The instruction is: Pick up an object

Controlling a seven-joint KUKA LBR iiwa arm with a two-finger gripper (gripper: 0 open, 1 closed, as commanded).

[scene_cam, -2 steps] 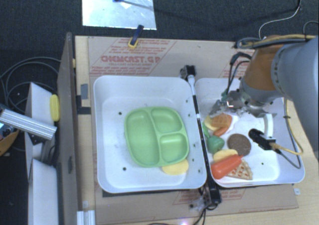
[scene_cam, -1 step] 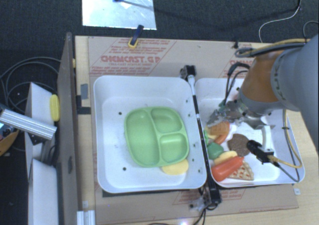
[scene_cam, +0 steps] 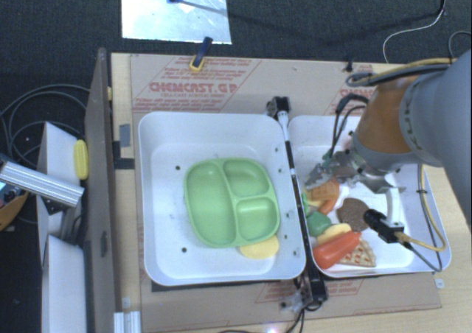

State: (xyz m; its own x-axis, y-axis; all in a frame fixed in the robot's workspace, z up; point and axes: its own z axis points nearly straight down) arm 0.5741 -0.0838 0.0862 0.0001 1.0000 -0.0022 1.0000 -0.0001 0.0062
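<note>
My gripper (scene_cam: 322, 175) hangs low in the right bin (scene_cam: 424, 199), at its left side, just above a pile of toy food. An orange round piece (scene_cam: 324, 192) lies directly under the fingertips, too close for me to tell whether they touch it. Around it lie a dark brown round piece (scene_cam: 354, 211), a green piece (scene_cam: 318, 222), a yellow piece (scene_cam: 333, 233), a red-orange carrot-like piece (scene_cam: 338, 249) and a waffle-patterned wedge (scene_cam: 362, 256). The arm's grey body and orange band (scene_cam: 387, 121) hide the bin's upper part.
The left bin (scene_cam: 162, 147) holds a green divided plate (scene_cam: 232, 201) and a yellow round piece (scene_cam: 259, 249) at the plate's near edge. A black clamp (scene_cam: 280, 109) sits where the bins meet. Cables run over the right bin's right rim (scene_cam: 430, 221).
</note>
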